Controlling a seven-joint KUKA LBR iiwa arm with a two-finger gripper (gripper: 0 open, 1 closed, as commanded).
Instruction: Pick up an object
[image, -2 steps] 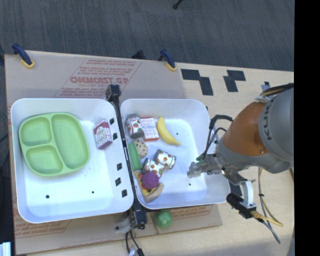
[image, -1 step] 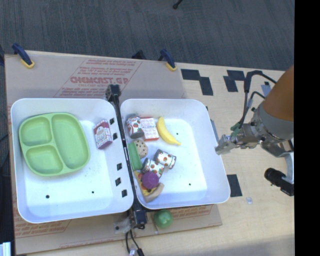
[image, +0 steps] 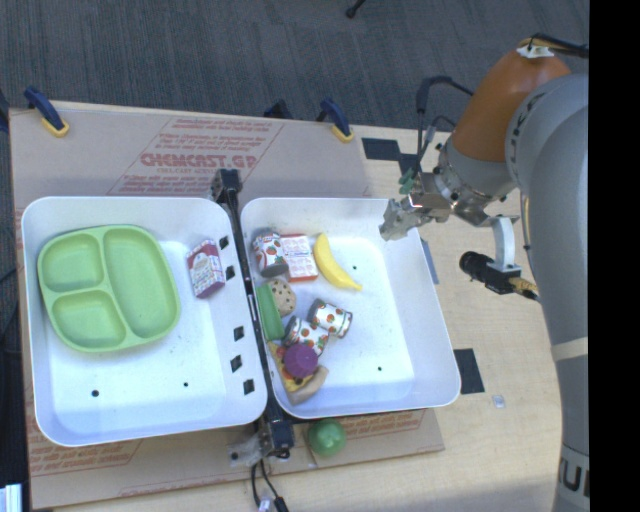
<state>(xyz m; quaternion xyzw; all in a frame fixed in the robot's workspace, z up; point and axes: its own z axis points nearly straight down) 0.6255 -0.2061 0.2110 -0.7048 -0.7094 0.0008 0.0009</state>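
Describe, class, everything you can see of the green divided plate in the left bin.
The green divided plate is pale lime green, plastic by its look, with rounded corners and a raised rim. Ridges split it into three compartments: two smaller ones on its left side, one larger on the right. It lies flat, slightly turned, on the floor of the left bin, in the far left part. Nothing lies on it; a small red packet sits beside it, apart.

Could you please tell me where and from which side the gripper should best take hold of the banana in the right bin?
Probably across the banana's middle, from straight above: it lies flat, apart from the packets, with bare floor toward the gripper.
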